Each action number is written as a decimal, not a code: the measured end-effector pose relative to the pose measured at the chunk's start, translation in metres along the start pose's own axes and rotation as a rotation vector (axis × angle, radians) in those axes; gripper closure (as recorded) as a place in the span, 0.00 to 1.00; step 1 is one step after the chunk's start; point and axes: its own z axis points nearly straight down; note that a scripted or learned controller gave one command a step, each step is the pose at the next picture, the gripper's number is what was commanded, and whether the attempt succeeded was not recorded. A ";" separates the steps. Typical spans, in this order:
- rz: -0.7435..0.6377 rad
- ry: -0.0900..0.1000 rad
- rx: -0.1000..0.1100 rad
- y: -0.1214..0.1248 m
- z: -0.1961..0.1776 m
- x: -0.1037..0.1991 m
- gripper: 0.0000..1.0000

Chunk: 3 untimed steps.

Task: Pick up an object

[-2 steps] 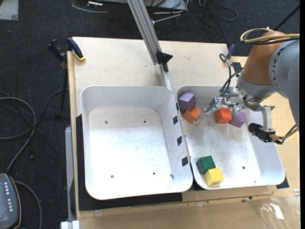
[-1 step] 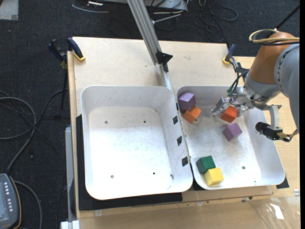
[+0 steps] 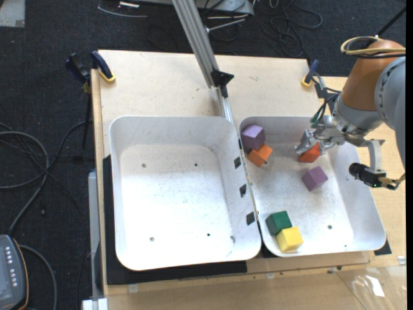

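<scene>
The right bin (image 3: 361,228) holds several small blocks. My gripper (image 3: 309,148) hangs over the bin's upper middle, its fingers closed around a red-orange block (image 3: 312,153) that shows between the fingertips. A purple block (image 3: 314,178) lies just below the gripper. At the bin's upper left a purple cube (image 3: 252,135) sits against an orange cube (image 3: 261,154). Near the front edge a green cube (image 3: 279,221) touches a yellow cube (image 3: 290,239).
The left bin (image 3: 174,192) lies beside the right one, and their rims meet at the middle. A slanted metal rail (image 3: 197,34) crosses the bench top behind the bins. Clamps sit at the bench's back corners (image 3: 100,66).
</scene>
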 end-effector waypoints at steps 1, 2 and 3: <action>-0.003 -0.001 -0.008 -0.041 0.013 0.095 1.00; -0.005 0.003 -0.007 -0.013 -0.087 0.157 1.00; -0.002 0.001 0.002 -0.015 -0.092 0.154 1.00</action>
